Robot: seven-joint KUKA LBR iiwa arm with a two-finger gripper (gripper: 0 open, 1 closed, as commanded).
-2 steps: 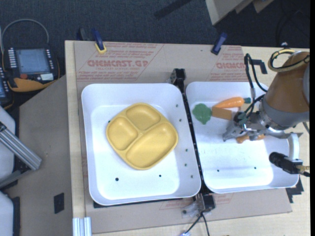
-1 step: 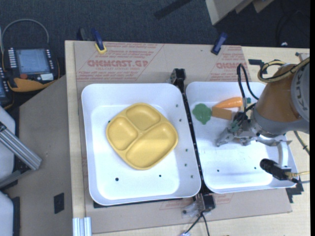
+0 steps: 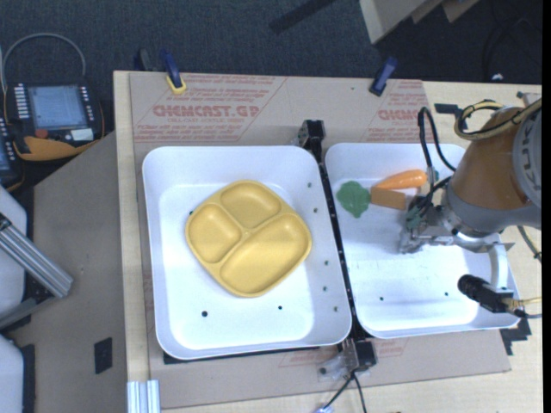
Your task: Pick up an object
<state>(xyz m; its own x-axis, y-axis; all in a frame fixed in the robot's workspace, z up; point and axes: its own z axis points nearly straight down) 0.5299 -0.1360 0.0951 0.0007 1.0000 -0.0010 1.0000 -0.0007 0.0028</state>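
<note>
Reaching from the right, gripper (image 3: pixel 416 231) low in right bin (image 3: pixel 413 308); finger state cannot tell | toy carrot (image 3: pixel 392 189) just beyond it, green top toward the divider | yellow divided plate (image 3: pixel 249 236) in left bin (image 3: pixel 172 231)

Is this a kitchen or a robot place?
Most likely a robot lab, not a kitchen. A robot arm reaches over two white bins on a clamped board. One bin holds a yellow plate, the other a toy carrot. A control pad sits at the side.
</note>
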